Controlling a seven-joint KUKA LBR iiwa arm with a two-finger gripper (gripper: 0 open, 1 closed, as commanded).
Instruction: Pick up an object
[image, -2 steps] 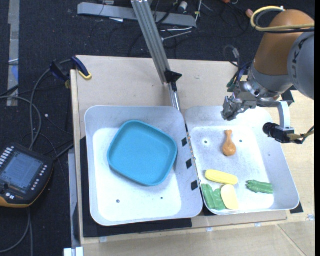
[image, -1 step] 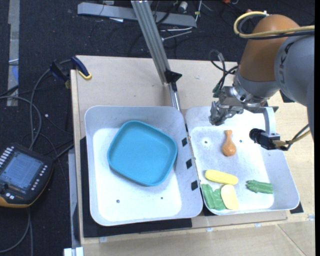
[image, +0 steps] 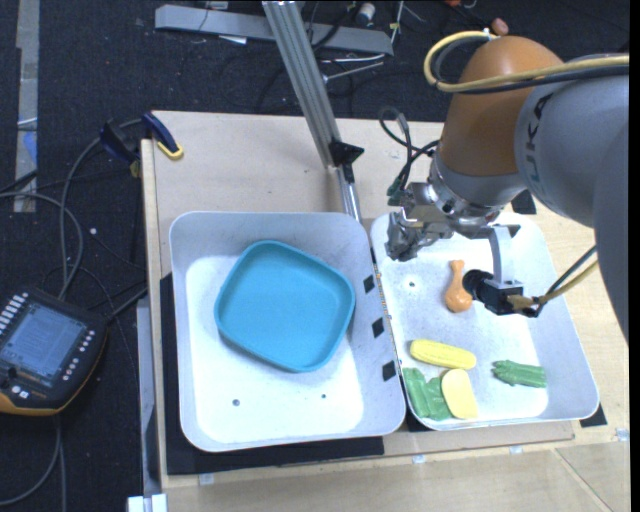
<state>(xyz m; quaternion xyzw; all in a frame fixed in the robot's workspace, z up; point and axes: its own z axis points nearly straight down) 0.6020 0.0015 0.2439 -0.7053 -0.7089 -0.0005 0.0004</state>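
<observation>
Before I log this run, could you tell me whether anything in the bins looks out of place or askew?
Only the blue plate in the left bin sits skewed, its corners turned against the bin's sides. The toy foods in the right bin lie loosely scattered, nothing spilled or damaged.

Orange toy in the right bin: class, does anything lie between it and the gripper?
Nothing visible does. The gripper hangs over the right bin's far left corner; the orange toy lies to its right and nearer the camera, with bare bin floor between them.
</observation>
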